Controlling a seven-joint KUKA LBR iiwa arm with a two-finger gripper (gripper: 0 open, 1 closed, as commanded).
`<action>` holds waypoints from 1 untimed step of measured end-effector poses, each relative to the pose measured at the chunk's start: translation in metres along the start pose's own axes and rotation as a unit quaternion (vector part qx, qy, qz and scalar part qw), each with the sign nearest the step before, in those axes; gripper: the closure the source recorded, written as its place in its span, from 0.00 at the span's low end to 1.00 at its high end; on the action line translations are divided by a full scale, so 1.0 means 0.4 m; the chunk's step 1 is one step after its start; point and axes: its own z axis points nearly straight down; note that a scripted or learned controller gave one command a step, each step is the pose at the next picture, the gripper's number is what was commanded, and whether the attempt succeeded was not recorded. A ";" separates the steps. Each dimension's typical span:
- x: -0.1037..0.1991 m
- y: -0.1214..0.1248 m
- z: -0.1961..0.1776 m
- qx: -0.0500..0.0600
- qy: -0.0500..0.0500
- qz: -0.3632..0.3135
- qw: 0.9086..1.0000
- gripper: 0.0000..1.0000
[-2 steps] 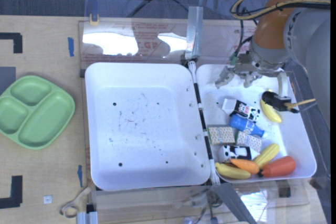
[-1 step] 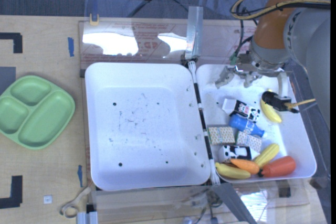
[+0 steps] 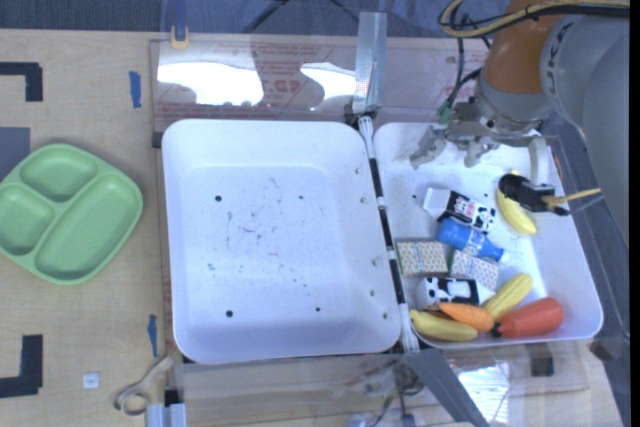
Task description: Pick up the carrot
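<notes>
The gripper (image 3: 452, 147) hangs over the upper part of the right bin (image 3: 585, 287), its fingers spread apart with nothing between them. The carrot (image 3: 467, 315) lies near the bin's lower edge, well apart from the gripper, resting on a yellow banana (image 3: 442, 326) and just left of a red pepper (image 3: 532, 316). A blue can (image 3: 468, 239) and a second banana (image 3: 516, 213) sit mid-bin. The left bin (image 3: 270, 235) fills the centre of the frame; a green divided plate (image 3: 66, 211) rests at far left
</notes>
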 end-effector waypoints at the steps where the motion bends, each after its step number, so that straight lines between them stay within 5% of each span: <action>1: 0.000 0.000 0.000 0.000 0.000 0.000 1.000 0.00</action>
